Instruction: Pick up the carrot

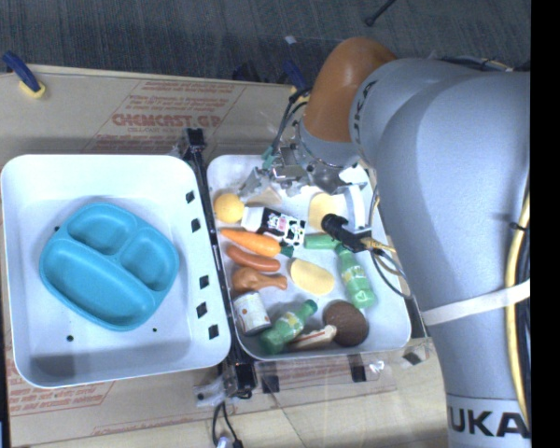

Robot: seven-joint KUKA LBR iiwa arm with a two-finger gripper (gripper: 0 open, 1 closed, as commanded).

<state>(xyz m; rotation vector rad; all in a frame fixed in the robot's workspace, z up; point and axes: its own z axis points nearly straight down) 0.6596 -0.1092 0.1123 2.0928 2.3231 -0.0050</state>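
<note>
While arm point(420, 157) overhangs right bin point(392, 329), carrot point(252, 242) lies untouched.

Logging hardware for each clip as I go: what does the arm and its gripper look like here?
The arm is bulky, rounded and light grey, with an orange band above the wrist. White "UKA" lettering shows on a darker grey section at the lower right, and a pale strap crosses the body. The gripper is a metallic assembly with thin cables around it.
</note>
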